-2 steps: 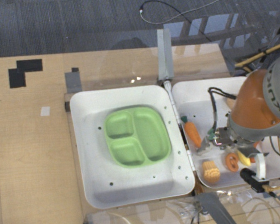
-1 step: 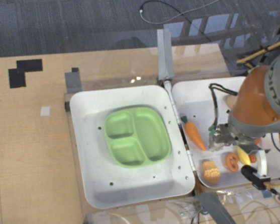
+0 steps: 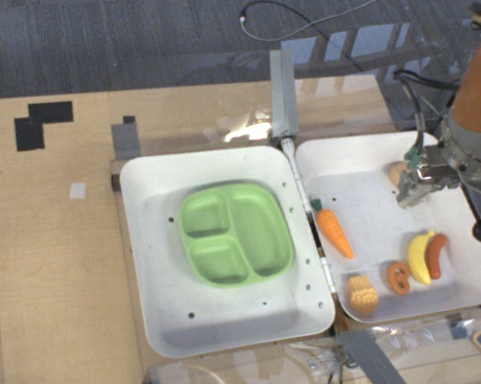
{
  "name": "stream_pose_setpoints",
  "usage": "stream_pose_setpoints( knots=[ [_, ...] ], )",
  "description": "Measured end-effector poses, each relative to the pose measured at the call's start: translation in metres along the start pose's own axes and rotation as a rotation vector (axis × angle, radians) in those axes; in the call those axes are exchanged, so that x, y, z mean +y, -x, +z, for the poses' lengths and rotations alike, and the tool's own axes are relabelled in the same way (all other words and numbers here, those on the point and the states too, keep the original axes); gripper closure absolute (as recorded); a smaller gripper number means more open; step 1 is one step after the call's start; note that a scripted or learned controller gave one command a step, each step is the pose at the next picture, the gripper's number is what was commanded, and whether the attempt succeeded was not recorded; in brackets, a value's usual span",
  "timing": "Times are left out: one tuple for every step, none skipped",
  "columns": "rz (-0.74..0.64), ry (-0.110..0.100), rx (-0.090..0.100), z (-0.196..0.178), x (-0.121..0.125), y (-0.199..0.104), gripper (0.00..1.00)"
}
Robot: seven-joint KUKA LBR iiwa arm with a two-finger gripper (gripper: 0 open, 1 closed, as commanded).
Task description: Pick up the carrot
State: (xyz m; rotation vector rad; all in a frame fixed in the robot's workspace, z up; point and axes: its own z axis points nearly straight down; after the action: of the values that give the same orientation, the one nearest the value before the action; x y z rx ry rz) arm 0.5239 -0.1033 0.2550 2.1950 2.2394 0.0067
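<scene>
My gripper (image 3: 415, 184) hangs over the upper right part of the right bin (image 3: 367, 158), well apart from the carrot (image 3: 333, 233); from this angle I cannot tell how it is set, and nothing shows in its grasp. A small tan object (image 3: 394, 173) sits just beside it on the left. The carrot lies against the bin's left edge, close to the wall shared with the left bin (image 3: 158, 266), so there is little room on that side and open white floor on its right. It is orange, tapered, with a green stub at its upper end, and it lies aslant with the thin tip pointing down and to the right. Along the near edge of my bin sit a corn cob (image 3: 362, 294), a small brown ring-shaped piece (image 3: 398, 278), a banana (image 3: 417, 258) and a sausage (image 3: 437, 255), the last two touching. The left bin holds a green divided plate (image 3: 234, 233) in its middle. Both bins rest on the wooden worktop (image 3: 48, 254).
</scene>
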Motion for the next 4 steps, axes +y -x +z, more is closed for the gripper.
stream_pose_setpoints(
  knots=[
    [0.051, 0.007, 0.0, 0.164, -0.003, -0.005, 1.0],
    [-0.141, 0.0, 0.001, 0.005, 0.033, -0.025, 1.0],
    [-0.19, 0.002, -0.001, -0.098, 0.098, -0.002, 1.0],
    [-0.2, 0.007, -0.003, -0.109, 0.099, -0.004, 1.0]
  ],
)
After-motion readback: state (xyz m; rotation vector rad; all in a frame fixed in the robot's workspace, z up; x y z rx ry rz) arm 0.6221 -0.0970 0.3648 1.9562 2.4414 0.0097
